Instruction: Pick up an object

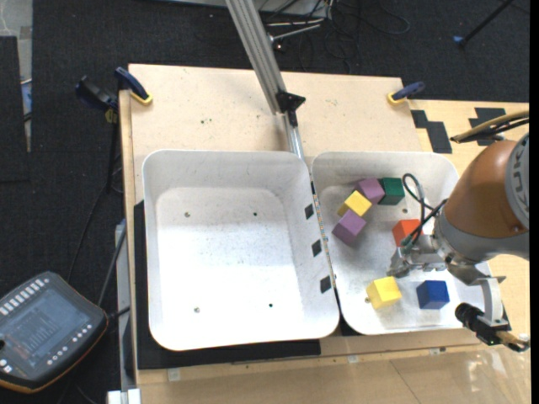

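Gripper [404,263] hung low in right bin [438,168] between orange block [406,228] and yellow block [385,292], probably lining up a grab; finger opening couldn't be told.

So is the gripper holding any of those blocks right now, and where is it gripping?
Cannot be told. The gripper sits low in the right bin between the orange block and a yellow block.

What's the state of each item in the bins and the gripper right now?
gripper: low in right bin, between orange cube and lower yellow cube
orange cube: on floor, partly hidden by arm
lower yellow cube: loose
blue cube: loose
upper yellow cube: touching upper purple cube
upper purple cube: beside green cube
green cube: resting
lower purple cube: tilted
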{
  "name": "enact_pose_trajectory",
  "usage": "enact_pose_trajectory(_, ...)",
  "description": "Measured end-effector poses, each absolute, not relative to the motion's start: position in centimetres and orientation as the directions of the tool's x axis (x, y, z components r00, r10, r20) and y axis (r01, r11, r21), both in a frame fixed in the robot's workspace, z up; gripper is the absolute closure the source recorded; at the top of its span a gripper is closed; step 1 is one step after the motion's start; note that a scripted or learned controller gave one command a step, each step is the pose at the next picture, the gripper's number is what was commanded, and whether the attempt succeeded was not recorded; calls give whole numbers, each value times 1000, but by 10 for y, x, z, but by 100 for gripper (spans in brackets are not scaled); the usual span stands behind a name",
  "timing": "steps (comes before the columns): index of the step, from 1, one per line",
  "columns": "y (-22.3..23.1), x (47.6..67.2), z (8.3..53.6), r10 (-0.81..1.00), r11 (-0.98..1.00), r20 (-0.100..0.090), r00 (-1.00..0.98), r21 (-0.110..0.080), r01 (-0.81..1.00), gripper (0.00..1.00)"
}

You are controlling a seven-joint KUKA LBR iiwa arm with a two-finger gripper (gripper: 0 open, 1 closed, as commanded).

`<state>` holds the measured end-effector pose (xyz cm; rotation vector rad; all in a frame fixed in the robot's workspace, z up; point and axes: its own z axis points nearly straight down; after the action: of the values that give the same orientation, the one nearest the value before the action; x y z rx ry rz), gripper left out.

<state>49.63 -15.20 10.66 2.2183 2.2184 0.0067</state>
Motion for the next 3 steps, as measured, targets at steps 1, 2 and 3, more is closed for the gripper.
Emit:
enact_pose_trajectory(1,-146,499,151,1000,3,-1,-3,5,1000,100)
enact_pose_trajectory(2,-153,507,200,1000,2,-2,-2,6,1000,100)
enact_pose_trajectory(3,-156,515,244,1000,3,-2,-3,5,1000,100)
